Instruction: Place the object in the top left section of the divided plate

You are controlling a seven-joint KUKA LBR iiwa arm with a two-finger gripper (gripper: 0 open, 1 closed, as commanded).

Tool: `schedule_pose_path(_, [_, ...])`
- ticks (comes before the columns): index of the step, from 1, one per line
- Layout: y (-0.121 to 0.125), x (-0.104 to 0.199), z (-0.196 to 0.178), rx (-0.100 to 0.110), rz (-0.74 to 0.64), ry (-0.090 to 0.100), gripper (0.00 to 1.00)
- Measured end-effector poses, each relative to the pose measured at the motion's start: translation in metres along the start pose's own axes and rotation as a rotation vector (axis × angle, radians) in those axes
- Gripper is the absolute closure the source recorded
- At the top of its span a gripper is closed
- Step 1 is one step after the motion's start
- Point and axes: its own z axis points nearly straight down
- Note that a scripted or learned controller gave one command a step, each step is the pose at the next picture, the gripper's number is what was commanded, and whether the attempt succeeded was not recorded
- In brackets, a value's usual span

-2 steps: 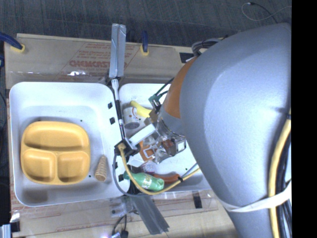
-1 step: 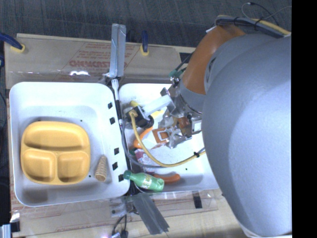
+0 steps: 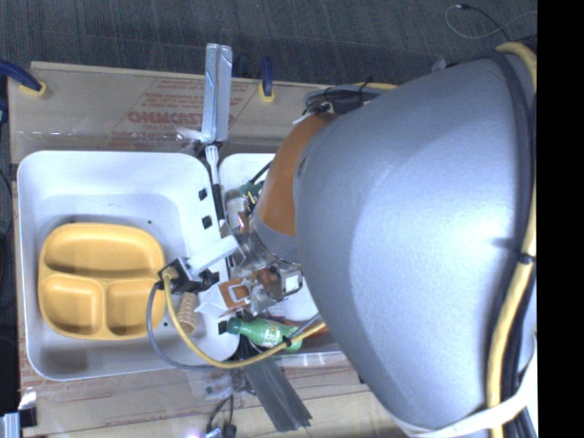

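The yellow divided plate (image 3: 99, 278) lies in the left bin (image 3: 55, 176), with one long section at the top and two smaller ones below. My gripper (image 3: 258, 281) hangs over the left end of the right bin (image 3: 245, 167), right of the plate, largely hidden under the big grey arm (image 3: 411, 245). Small orange-brown pieces (image 3: 239, 290) sit right at the gripper; I cannot tell whether it holds them. A green bottle-shaped object (image 3: 265, 333) lies just below it. A beige ridged object (image 3: 185, 310) rests by the plate's right edge.
The wall between the two bins (image 3: 212, 199) runs just left of the gripper. A metal post (image 3: 218, 94) stands upright behind the bins. The arm covers most of the right bin.
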Motion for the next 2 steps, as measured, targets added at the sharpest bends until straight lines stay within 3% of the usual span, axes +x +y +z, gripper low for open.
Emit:
schedule_pose_path(1, [-0.0231, 0.0129, 0.015, 0.013, -0.01, 0.028, 1.0])
schedule_pose_path(2, [-0.0151, 0.0063, 0.0216, 0.002, 0.002, 0.009, 0.0])
